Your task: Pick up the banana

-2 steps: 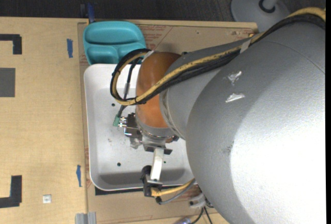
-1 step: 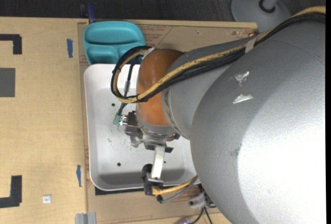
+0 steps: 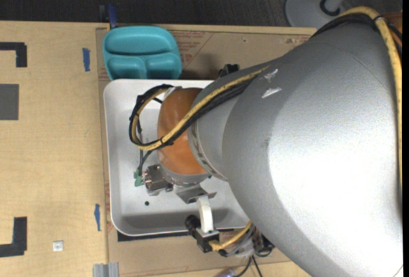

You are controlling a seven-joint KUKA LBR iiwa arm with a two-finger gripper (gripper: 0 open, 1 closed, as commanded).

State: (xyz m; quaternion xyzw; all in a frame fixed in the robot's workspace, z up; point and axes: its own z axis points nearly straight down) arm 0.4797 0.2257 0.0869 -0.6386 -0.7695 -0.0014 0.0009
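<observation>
Claw [image 3: 167, 187] at the end of the big grey arm [image 3: 307, 141] sits low over the shallow white plastic bin [image 3: 121, 160], but the arm's own bulk and its orange wrist band [image 3: 176, 135] cover it from above; whether it is spread or closed, and whether it has hold of anything, I cannot tell; some grey metal wrist hardware and a small green circuit part [image 3: 138, 176] poke out at the band's lower left; a yellow-and-black cable [image 3: 137, 119] loops beside the band; the banana cannot be made out, and much of the bin floor is hidden under the arm; a teal plastic divided tray [image 3: 142, 52] rests on the tan cardboard-coloured bench [image 3: 51, 141], touching the bin's far edge.
</observation>
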